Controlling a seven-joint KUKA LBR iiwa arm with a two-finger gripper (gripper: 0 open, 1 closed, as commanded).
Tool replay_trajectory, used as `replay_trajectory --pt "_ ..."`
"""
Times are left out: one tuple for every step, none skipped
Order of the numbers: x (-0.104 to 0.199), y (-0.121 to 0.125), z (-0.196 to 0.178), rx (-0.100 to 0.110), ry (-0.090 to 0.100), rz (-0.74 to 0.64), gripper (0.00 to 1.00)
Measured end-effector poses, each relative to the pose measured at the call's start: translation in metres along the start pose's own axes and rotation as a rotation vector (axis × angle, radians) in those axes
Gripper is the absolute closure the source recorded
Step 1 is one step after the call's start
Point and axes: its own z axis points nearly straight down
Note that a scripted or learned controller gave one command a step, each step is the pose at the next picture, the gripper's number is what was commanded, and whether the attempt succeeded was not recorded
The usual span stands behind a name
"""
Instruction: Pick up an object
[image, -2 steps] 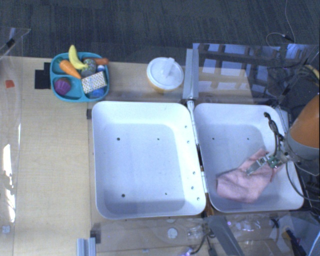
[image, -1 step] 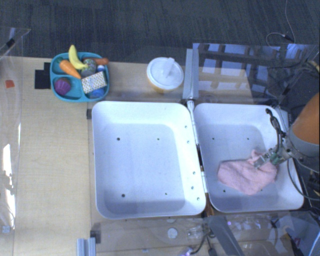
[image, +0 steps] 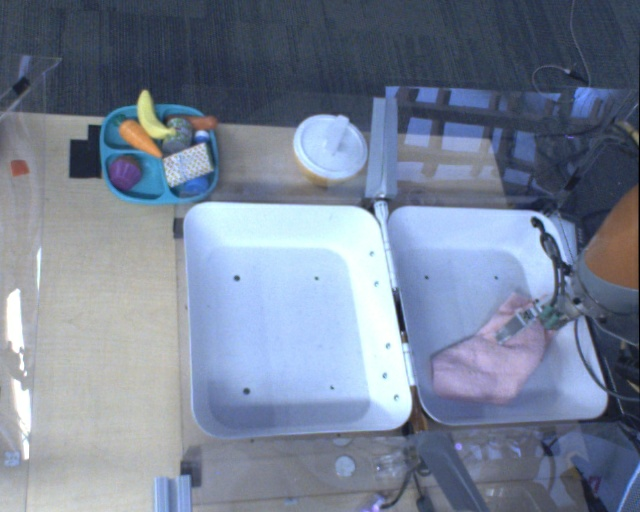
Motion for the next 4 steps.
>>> replay_trajectory --pt "-0.018 0.030 0.015 0.014 0.012 -0.123 0.00" --pt "0.002 0.040 0.015 0.009 0.006 -0.258 0.00" --pt "-0.011 0.066 0.016 0.011 0.012 -0.231 0.00" --pt "-0.020 0.078 0.017 0.012 0.014 -0.265 0.00"
